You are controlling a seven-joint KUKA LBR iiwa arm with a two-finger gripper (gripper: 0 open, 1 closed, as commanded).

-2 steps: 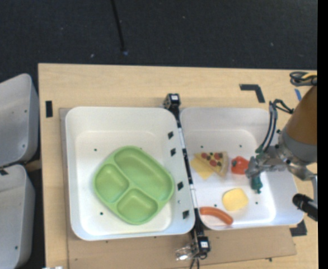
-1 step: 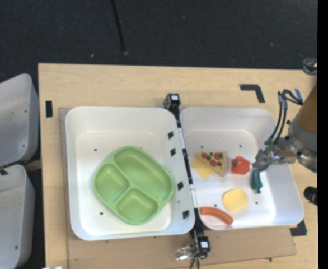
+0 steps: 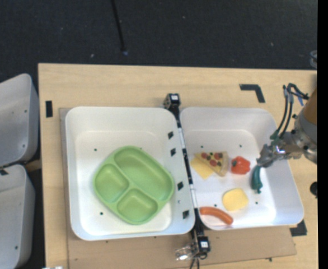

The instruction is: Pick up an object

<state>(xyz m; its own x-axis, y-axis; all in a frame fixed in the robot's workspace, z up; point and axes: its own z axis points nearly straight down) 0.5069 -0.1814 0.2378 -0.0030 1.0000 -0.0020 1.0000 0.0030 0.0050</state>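
My hand (image 3: 266,156) hangs at the right bin's (image 3: 281,206) right side, grip width unreadable | teal toy (image 3: 257,179) just below it, pepper (image 3: 240,165) to its left | I should centre over the teal toy, descend straight.

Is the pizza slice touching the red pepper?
Apart. The camera view shows white bin floor between the pizza slice and the red pepper.
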